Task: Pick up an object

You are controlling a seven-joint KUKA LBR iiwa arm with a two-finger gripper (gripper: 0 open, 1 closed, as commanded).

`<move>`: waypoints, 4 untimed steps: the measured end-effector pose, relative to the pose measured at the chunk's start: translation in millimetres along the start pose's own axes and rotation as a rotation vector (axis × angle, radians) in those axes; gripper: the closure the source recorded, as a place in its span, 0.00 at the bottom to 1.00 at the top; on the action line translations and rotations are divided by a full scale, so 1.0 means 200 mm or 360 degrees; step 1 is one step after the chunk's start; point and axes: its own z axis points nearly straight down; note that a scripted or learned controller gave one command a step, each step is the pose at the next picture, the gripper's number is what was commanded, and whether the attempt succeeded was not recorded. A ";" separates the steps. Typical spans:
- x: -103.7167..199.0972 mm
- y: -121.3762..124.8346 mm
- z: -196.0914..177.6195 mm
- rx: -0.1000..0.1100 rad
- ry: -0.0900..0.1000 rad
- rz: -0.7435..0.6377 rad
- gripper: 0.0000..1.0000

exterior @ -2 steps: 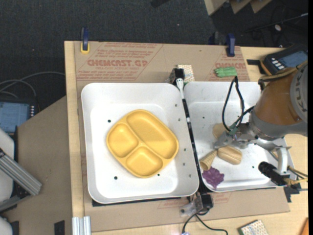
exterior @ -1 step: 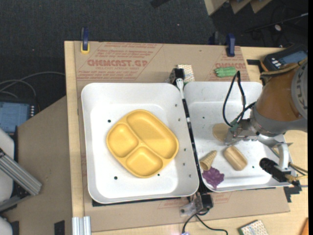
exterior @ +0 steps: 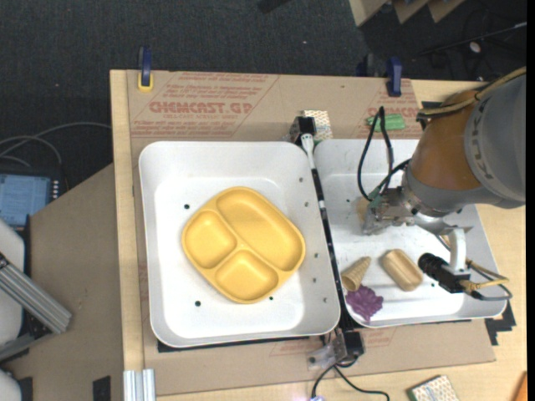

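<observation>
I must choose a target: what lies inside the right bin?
The right bin holds a tan cone, a tan block and a purple thing near its front edge. The gripper is over its middle; the arm hides the floor beneath.

Dark carpet (exterior: 167, 23) around paper-covered bench (exterior: 209, 98)

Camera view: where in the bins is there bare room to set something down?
Left bin: a bare band round the yellow plate, widest at the far side. Right bin: bare far corner by the left bin. Crowded near edge: cone, tan roll, purple piece, hand beyond.
</observation>
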 end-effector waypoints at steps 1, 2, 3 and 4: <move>-0.01 -0.01 0.00 0.0002 0.0001 0.0005 0.00; -0.12 -0.30 0.03 0.0015 0.0005 0.0010 0.00; -0.11 -0.29 -0.02 0.0001 -0.0001 0.0008 1.00; 0.28 -0.16 -0.50 -0.0013 0.0004 -0.0009 1.00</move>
